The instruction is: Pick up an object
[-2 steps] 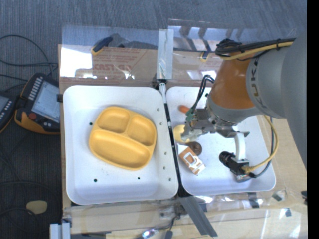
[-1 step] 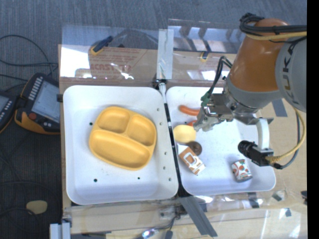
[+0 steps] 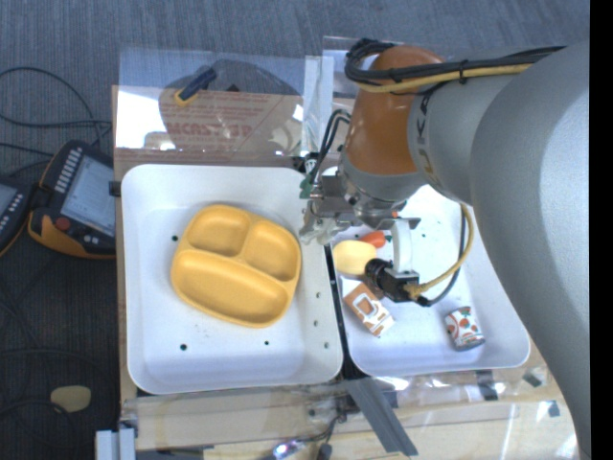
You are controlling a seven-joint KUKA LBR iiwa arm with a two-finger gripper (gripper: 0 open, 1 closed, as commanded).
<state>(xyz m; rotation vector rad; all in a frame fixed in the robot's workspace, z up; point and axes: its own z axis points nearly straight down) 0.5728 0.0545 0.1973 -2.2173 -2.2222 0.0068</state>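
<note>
You are watching the gripper (image 3: 337, 220) hovering beside the yellow object (image 3: 352, 256) in the right bin (image 3: 498, 343). Its jaw state cannot be told here. The next move likely calls for closing squarely on that object.

Cardboard panel (image 3: 218, 123) — red print (too blurred) — unreadable.
</note>
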